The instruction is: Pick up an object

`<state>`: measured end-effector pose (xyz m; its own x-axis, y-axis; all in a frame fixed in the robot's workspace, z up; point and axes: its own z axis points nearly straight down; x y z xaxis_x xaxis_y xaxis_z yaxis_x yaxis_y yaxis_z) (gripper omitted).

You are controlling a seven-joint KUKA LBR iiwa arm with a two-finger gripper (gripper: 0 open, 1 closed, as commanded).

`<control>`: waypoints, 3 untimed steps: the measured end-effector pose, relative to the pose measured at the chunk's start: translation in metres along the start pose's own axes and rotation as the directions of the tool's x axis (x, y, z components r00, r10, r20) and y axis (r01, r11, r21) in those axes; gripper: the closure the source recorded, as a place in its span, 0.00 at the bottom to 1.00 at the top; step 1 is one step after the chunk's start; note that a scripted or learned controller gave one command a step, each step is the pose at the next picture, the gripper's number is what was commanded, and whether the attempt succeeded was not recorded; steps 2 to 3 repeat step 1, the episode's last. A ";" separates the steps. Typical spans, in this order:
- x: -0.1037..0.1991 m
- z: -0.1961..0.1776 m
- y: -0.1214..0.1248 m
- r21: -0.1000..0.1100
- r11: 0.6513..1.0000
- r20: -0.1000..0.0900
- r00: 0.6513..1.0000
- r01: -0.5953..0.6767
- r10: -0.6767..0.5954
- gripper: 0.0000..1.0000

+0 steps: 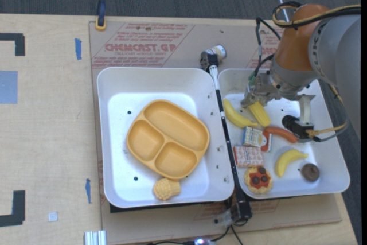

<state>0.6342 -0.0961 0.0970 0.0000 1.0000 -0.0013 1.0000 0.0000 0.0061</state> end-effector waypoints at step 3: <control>0.063 -0.089 -0.050 0.006 1.000 -0.003 1.000 0.002 -0.002 1.00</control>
